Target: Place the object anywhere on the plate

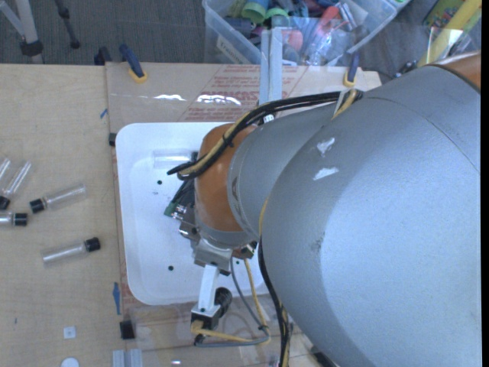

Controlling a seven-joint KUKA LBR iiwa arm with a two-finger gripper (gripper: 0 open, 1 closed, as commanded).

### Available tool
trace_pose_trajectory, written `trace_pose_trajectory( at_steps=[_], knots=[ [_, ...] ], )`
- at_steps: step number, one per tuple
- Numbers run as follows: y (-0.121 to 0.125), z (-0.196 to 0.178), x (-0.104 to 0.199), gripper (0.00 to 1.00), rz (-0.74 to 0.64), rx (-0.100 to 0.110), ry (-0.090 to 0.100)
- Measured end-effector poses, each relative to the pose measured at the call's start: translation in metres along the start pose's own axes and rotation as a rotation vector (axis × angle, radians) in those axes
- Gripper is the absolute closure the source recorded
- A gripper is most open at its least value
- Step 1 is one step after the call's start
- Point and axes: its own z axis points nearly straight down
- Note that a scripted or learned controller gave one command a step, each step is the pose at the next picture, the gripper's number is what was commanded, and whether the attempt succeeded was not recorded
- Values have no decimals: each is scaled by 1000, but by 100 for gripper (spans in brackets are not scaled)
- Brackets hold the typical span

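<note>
Camera view looks down past the grey arm, whose bulk covers the right half of the scene and the right side of the left-hand white bin. The orange band above the wrist hangs over the middle of this bin, and below it the gripper points down toward the bin's near edge. It is seen from behind and above, so I cannot tell whether it is spread, pressed together, or pinching anything.

The relation the next move turns on, which way the object lies from the gripper, cannot be read here. The bare bin floor to the left of the gripper bears two small dark specks and nothing I would call the object or the plate. If either lies in this bin, it lies under the wrist or under the arm to the right, hidden from this camera. Its long axis is likewise unknown.

Outside the bin, well apart to the left, clear vials with black caps lie on the bench. A clear storage box of coloured toys stands beyond the far edge. I judge these to be no part of the task.
</note>
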Motion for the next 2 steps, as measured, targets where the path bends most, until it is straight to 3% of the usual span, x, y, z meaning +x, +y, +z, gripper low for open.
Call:
trace_pose_trajectory(
  at_steps=[1, 2],
  knots=[
    [-1, -216, 1, 100, -327, -6, 1],
    [-1, -73, 0, 100, -378, -3, 0]
  ],
)
